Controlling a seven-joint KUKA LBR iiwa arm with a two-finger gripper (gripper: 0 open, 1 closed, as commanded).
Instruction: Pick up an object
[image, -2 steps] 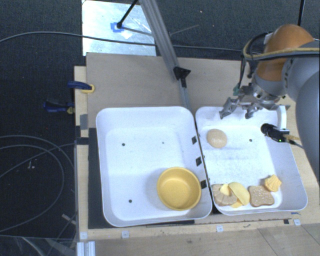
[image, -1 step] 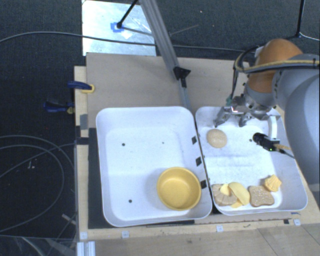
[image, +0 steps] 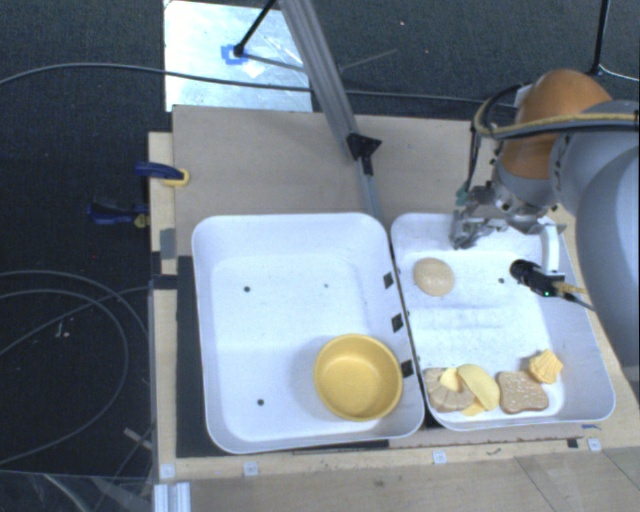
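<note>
White right bin (image: 575, 345) is holding a round beige bun (image: 434, 277); the jaws (image: 468, 234) are hanging just above it (open or shut, I cannot tell), probably lining up to grab.

Two white bins: the left bin (image: 250, 300) at centre frame, the right bin (image: 560, 340) toward the right. A plain yellow bowl (image: 358, 376) sits at lower centre. A pale beige round item (image: 434, 276) is right of centre. Along the lower right are a tan slice (image: 522, 392), a yellow piece (image: 479, 385) and an orange-yellow ridged piece (image: 546, 366). The arm (image: 590, 160) at upper right is grey with an orange band. The bench (image: 260, 160) is light tan.
</note>
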